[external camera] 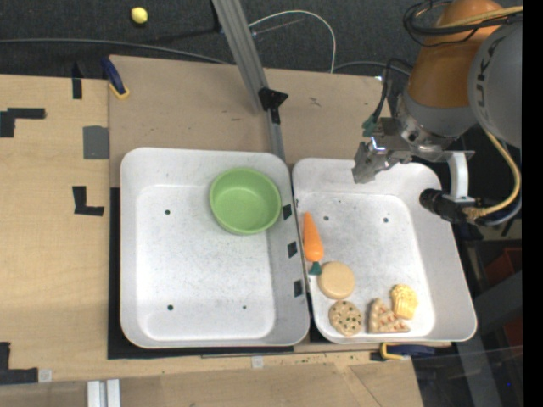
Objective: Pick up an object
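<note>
The likeliest things to pick lie in the right bin (441, 253), gathered toward its near edge. A toy carrot (312, 237) lies against that bin's left wall, tip pointing away from the camera, green stub toward it. Just nearer than the carrot sits a round tan bun (337, 279), touching or almost touching the stub. Nearer again is a speckled cookie (345, 316), then a pale waffle-like piece (382, 317) and a yellow corn piece (404, 300), these last two pressed close together. In the left bin (144, 253) a green bowl (245, 200) stands upright near the far wall, well apart from the rest.

To do the step well, I would choose the bun or the carrot: each has some free floor beside it, whereas the near-edge pieces crowd one another and the wall. The descent should be centred, with the carrot spanned across its width.

The gripper (366, 170) hangs over the right bin's far edge, well apart from every item. It holds nothing that I can make out; how far its claw is open I cannot tell.
</note>
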Robot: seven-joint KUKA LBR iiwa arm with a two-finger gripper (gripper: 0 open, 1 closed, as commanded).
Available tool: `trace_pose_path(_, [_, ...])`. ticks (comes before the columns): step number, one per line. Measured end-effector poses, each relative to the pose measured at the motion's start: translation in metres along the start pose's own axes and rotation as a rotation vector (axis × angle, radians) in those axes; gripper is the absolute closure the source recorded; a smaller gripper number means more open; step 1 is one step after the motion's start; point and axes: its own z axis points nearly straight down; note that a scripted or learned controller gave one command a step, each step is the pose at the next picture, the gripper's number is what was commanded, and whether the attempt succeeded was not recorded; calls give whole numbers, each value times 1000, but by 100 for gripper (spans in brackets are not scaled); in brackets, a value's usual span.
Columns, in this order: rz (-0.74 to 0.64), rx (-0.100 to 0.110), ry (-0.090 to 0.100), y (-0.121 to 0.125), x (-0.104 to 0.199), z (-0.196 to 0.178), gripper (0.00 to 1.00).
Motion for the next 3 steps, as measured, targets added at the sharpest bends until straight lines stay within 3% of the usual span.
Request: trace_pose_path(3, [0, 3, -1, -43, 150, 15, 100])
